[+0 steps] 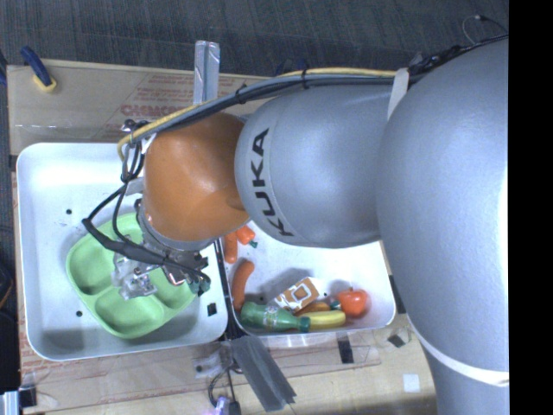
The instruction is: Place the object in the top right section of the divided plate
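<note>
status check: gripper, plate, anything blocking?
Gripper low over green divided plate in left bin; finger state unreadable. No object seen in its grasp. Arm covers plate's upper right. Toy food in right bin.

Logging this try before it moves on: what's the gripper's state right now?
Gripper: over the green divided plate in the left bin; open or shut cannot be told.

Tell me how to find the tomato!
Look in the right bin, the one packed with toy food under the big grey arm. Follow its front row to the right end, past the yellow banana. The tomato is the only round red thing there, with a small green top.
</note>
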Available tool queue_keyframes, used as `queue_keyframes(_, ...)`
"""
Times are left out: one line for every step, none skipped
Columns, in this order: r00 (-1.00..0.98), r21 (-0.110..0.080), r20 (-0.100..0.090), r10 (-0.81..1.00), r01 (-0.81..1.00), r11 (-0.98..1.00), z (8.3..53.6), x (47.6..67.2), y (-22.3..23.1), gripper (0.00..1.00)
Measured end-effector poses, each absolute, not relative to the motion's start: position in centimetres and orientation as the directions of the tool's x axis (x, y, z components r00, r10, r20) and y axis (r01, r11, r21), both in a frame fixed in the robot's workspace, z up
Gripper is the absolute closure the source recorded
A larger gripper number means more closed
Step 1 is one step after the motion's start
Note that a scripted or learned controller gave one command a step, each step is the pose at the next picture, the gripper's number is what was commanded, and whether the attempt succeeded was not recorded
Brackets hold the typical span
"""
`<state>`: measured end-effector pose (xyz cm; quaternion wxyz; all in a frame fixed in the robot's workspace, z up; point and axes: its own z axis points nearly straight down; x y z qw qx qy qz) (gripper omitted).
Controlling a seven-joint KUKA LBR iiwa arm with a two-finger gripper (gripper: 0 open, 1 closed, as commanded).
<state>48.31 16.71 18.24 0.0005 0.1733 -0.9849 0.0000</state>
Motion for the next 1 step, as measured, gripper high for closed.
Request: queue_keyframes(-0.966, -0.001, -0.004, -0.260, -0.260, 0.966, 35.20, 49.97, 19.82, 1.00)
